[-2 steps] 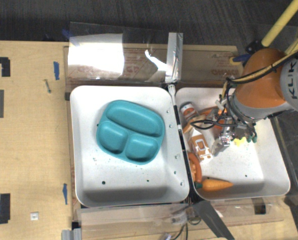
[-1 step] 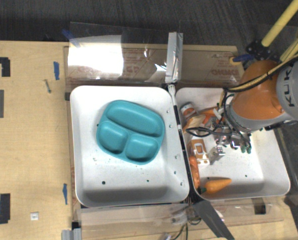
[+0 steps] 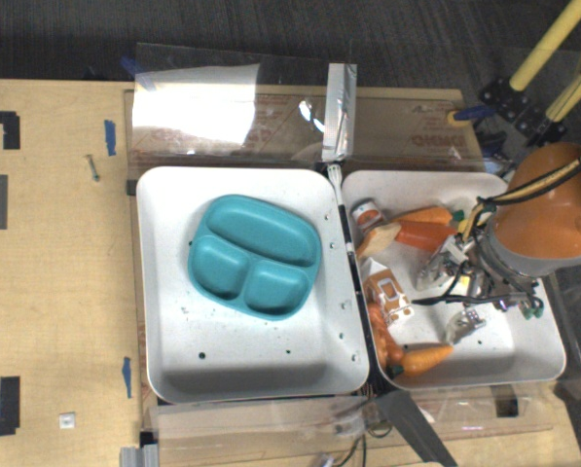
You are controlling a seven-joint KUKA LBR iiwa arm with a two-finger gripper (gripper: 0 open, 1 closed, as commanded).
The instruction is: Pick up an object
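carrot (image 3: 424,359) lies near right bin's (image 3: 543,358) front wall, long axis left-right; gripper (image 3: 455,285) state unclear.

Two white bins (image 3: 163,261), one teal divided plate (image 3: 255,254), one carrot (image 3: 424,359).

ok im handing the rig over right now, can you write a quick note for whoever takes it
Gripper: low in the right bin, among the clutter; whether its fingers are open or shut cannot be told, and nothing is seen held.
Things: the right bin has a carrot at its near edge, an orange packet along its left wall, and an orange wedge piece at the far side. The left bin holds a teal divided plate.
Done: arm is down over the objects.
Left: grasp one and lift it.
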